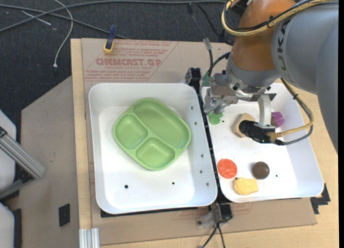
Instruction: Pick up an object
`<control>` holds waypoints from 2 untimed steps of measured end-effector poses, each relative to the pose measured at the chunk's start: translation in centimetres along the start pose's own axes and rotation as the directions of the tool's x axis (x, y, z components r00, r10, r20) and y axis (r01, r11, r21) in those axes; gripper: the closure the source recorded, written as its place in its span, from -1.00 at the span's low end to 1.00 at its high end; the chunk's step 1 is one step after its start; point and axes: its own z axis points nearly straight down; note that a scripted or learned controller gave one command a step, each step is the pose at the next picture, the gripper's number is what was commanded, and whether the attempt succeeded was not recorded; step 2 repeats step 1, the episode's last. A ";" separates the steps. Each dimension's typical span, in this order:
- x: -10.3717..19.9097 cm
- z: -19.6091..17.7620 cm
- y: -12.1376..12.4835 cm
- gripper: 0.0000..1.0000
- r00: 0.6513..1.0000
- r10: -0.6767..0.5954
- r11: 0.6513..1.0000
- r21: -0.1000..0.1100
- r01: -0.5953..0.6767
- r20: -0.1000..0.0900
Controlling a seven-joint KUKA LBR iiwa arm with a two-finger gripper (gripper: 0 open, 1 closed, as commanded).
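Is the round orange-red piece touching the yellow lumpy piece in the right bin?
Apart. The camera view shows a strip of white bin floor between the round orange-red piece and the yellow lumpy piece.

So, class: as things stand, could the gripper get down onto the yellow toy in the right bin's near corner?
Probably yes. The yellow toy lies uncovered, apart from the orange disc and brown ball; the gripper hangs farther back over the same right bin.

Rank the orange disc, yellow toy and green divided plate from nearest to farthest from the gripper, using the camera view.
From the gripper:
1. Orange disc, right bin, toward its front-left.
2. Yellow toy, right bin's front edge, just past the disc.
3. Green divided plate, left bin; close to the yellow toy's distance, so loosely ranked.
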 end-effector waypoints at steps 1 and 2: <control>5.6 0.0 2.5 1.00 1.000 -0.001 1.000 -0.001 0.001 -0.001; 5.6 0.0 2.5 1.00 1.000 -0.001 1.000 -0.001 0.001 -0.001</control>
